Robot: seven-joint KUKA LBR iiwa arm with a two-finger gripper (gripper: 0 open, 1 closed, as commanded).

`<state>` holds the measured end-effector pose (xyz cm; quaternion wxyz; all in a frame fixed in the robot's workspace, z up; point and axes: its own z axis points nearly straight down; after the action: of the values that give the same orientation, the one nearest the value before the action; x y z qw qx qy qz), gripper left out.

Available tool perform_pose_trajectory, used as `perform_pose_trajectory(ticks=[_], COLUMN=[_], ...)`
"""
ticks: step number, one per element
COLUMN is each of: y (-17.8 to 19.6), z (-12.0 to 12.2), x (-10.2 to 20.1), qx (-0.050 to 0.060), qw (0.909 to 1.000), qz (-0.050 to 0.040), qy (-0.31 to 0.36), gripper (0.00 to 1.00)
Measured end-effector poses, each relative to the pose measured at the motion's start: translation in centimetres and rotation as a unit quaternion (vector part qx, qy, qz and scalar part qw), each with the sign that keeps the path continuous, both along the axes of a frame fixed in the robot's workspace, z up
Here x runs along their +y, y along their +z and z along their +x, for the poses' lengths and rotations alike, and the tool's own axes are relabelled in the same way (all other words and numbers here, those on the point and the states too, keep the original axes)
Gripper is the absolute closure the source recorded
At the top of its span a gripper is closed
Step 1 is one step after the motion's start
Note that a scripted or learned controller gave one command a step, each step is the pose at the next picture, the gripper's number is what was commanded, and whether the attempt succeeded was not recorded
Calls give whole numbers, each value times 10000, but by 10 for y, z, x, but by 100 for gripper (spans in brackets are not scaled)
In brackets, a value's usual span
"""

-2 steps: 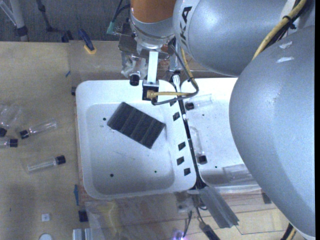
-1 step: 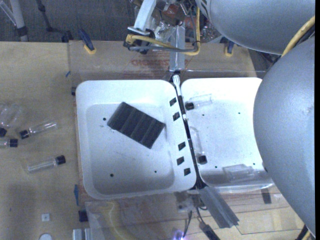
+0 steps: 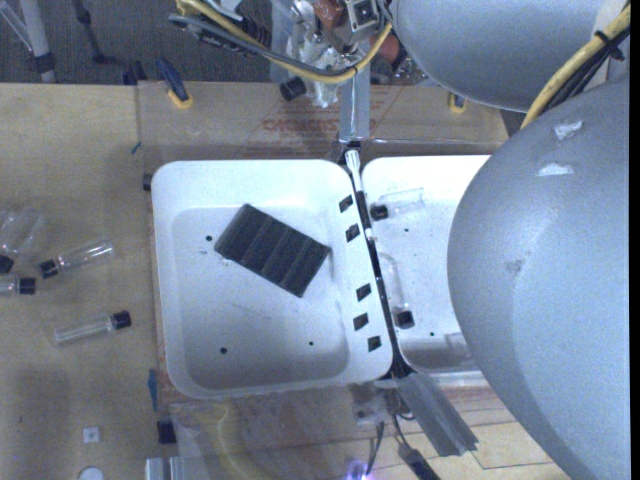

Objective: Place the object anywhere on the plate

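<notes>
I see the plate (image 3: 273, 250), a dark ribbed rectangle, lying tilted on the floor of the left bin (image 3: 200, 183). My arm (image 3: 545, 268) bulks over the right bin (image 3: 420, 183), its wrist far up at the top. The gripper (image 3: 330, 93) hangs beyond the bins' far edge, well apart from the plate; I cannot tell its state.

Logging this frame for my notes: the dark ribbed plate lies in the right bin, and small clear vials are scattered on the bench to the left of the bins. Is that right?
Not quite. The camera view shows the dark ribbed plate lying in the left bin, not the right bin. The rest holds: small clear vials are scattered on the bench to the left of the bins.
</notes>
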<state>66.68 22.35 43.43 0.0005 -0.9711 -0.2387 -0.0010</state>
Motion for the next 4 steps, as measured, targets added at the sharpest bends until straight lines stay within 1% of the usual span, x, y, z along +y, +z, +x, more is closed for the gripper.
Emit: perform_pose_trajectory(ticks=[1, 2, 3, 4], y=[0, 0, -70, 0], z=[-13, -13, -10, -7], x=[0, 0, -1, -14], qx=[-3, 9, 17, 20], qw=[9900, 9980, 9898, 9984], qz=[-1, -17, -8, -14], qy=[-1411, -639, -1422, -565], gripper=[100, 100, 100, 100])
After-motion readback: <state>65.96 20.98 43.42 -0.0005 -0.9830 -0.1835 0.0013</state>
